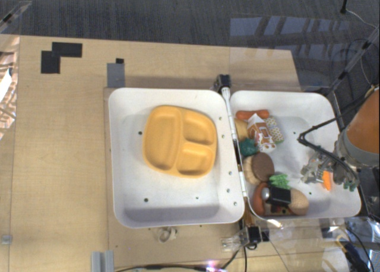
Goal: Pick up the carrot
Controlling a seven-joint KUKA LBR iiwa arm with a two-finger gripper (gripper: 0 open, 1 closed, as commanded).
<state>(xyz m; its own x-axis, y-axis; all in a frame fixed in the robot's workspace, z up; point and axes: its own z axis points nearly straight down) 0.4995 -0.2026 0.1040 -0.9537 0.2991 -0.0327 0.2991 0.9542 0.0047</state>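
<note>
The carrot (326,180) shows as a small orange piece at the right side of the right bin (309,107). My gripper (324,177) hangs over that spot, with grey metal parts on both sides of the orange piece. The carrot sits between the fingers, so the gripper is shut on it. Most of the carrot is hidden by the gripper body. A small green bit (351,186) pokes out at the gripper's right side. The arm's orange band (363,129) is at the view's right edge.
A yellow divided plate (180,140) lies in the left bin (127,164). Along the right bin's left side lie several toy foods: a small carton (264,132), a brown round piece (262,166), a green leafy piece (278,180) and a tan potato shape (298,201).
</note>
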